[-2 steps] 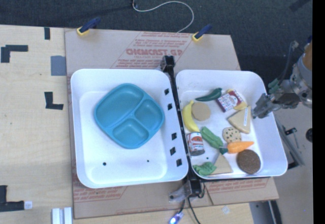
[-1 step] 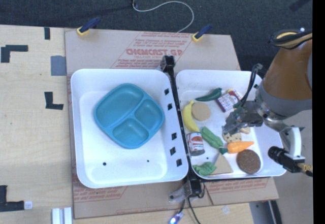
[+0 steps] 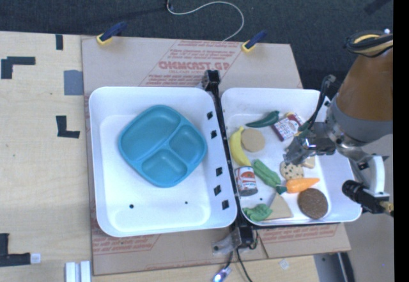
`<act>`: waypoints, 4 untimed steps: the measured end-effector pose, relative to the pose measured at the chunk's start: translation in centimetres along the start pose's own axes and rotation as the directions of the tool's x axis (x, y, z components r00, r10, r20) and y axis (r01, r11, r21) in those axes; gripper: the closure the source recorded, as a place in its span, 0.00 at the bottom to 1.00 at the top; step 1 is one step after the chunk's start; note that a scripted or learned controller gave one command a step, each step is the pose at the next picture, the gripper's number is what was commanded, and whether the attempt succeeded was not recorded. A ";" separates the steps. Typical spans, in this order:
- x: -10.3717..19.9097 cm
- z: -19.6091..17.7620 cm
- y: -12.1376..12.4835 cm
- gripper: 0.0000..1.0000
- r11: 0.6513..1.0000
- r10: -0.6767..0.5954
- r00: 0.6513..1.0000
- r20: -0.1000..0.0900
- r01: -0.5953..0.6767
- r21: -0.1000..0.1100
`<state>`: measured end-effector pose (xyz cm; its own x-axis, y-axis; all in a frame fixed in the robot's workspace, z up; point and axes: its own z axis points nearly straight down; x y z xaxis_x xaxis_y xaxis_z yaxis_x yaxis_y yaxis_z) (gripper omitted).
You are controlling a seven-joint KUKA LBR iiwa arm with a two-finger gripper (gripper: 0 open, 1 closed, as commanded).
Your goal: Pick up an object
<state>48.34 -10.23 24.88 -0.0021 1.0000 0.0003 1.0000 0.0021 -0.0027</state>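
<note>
**Arm lowered over the toy-food bin**

We look down on a pale wooden tabletop (image 3: 38,165) with a brown cardboard sheet (image 3: 192,63) laid on it, held at the back by two yellow-and-blue clamps (image 3: 112,32). A thin grey cable (image 3: 204,9) loops over the dark carpet behind it.

On the cardboard we see two shallow white bins side by side. The left bin (image 3: 102,146) holds a blue plastic plate with three compartments (image 3: 163,145), lying flat near its middle.

The grey arm with its orange band (image 3: 367,82) reaches in from the right over the right bin (image 3: 307,98). Its gripper (image 3: 300,153) sits low above the right half of this bin, just over a speckled cracker-like piece (image 3: 293,170). We cannot tell whether the jaws are apart or together, and we see nothing held.

The right bin carries the toy food. Largest to smallest, we find a yellow banana (image 3: 238,146) by the left wall, a round brown patty (image 3: 313,203) at the front right, a tan round cookie (image 3: 254,141) touching the banana, a green pea pod (image 3: 267,172), a dark green pepper (image 3: 262,120) at the back, an orange carrot (image 3: 301,184) just beside the patty, a small red-labelled can (image 3: 246,180), a red and white wrapped packet (image 3: 285,126), and a green leafy piece (image 3: 257,212) at the front.
</note>
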 end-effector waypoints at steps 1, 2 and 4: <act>3.8 6.9 5.5 1.00 1.000 -0.003 1.000 -0.001 0.003 0.002; 3.6 5.5 5.3 1.00 1.000 0.000 1.000 0.000 0.000 0.000; 10.6 4.3 3.6 1.00 1.000 -0.006 1.000 -0.002 0.006 0.000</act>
<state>51.94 0.38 20.62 -0.0079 1.0000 0.0023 1.0000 0.0079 -0.0025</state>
